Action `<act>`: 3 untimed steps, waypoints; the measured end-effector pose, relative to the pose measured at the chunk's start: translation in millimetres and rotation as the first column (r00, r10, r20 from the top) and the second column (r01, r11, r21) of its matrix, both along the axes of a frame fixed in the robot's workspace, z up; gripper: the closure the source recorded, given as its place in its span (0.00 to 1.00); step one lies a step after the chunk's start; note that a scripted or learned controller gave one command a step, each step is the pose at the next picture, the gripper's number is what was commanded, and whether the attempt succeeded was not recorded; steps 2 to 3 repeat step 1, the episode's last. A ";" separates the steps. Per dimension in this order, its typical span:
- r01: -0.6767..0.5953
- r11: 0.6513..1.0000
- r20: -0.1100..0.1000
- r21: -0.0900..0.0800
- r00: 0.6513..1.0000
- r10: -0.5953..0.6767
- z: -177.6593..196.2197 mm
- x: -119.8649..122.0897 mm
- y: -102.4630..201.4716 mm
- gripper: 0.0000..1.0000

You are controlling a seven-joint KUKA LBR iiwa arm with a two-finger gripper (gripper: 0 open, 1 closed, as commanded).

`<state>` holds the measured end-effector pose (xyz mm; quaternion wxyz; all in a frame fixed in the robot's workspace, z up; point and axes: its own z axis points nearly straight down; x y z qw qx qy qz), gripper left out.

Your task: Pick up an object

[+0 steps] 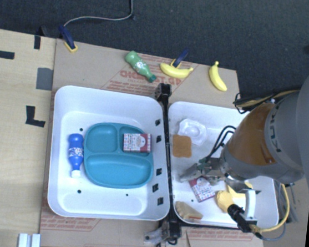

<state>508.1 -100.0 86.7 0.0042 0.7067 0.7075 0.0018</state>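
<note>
Camera view from above: small red and white packet (203, 191) lying flat in the right bin (266, 215), near the middle. Right over its left corner, the gripper (193, 172) — fingers spread apart, holding nothing, tips just beside the packet. Close by: a brown square (182, 146) up and to the left, a clear wrapper (192, 129) past that, a yellow toy (226, 200) touching the packet's right side, a tan piece (188, 211) below. Over in the left bin (63, 137): a blue tray (118, 156) with a small box (136, 142) on it, and a blue bottle (74, 154) beside the tray. Outside the bins: a green bottle (140, 66) and two bananas (175, 70).

Best way to do this step, as a guess — go straight down slowly, one finger on each side of the packet, then squeeze. Flat and thin, so likely to slip. Better to stay off the yellow toy while closing.
</note>
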 end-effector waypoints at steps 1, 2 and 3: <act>0.001 1.000 -0.001 -0.001 1.000 -0.001 9.3 -0.2 -0.7 1.00; 0.001 1.000 -0.001 -0.001 1.000 -0.001 9.3 -0.2 -0.7 1.00; 0.001 1.000 -0.001 -0.001 1.000 -0.001 9.3 -0.2 -0.7 1.00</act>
